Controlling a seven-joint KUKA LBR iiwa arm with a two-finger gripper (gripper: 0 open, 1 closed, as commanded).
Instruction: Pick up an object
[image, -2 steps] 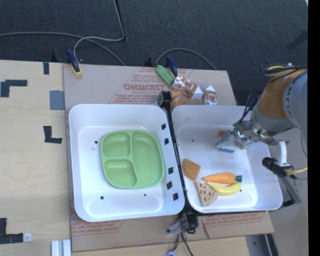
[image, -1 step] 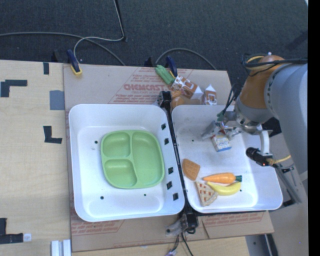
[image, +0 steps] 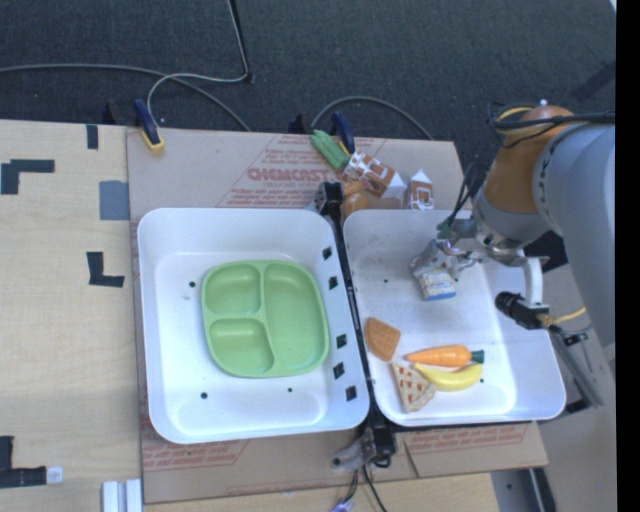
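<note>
My arm (image: 555, 170) reaches in from the right, grey with its orange band (image: 520, 165) above the wrist, and my gripper (image: 447, 262) hangs over the upper middle of the right bin (image: 520, 395); right at its tip sits a small carton (image: 437, 284), white with a bluish face, lying on the bin floor; the metal of my hand overlaps the carton's upper edge from this angle, so the two look to be touching or nearly so; I cannot tell whether anything is gripped, and I cannot tell how my hand is set, because the parts blur into the carton; toward the near edge of the same bin lie the other things, all well apart from my gripper: an orange cracker-like piece (image: 381, 338) by the left wall, a carrot (image: 441, 355) with a green end, a banana (image: 452, 377) just beside and below the carrot, touching it, and a waffle wedge (image: 410, 387) against the banana's left end; the left bin (image: 165, 300) holds a green divided plate (image: 265, 318) with three compartments, lying flat near its middle; beyond the bins, on the cardboard sheet (image: 240, 170) with red lettering, a few small cartons (image: 378, 180) and a green clip (image: 330, 150) are grouped by the far end of the divider; cables (image: 200, 75) trail over the dark floor at the top
</note>
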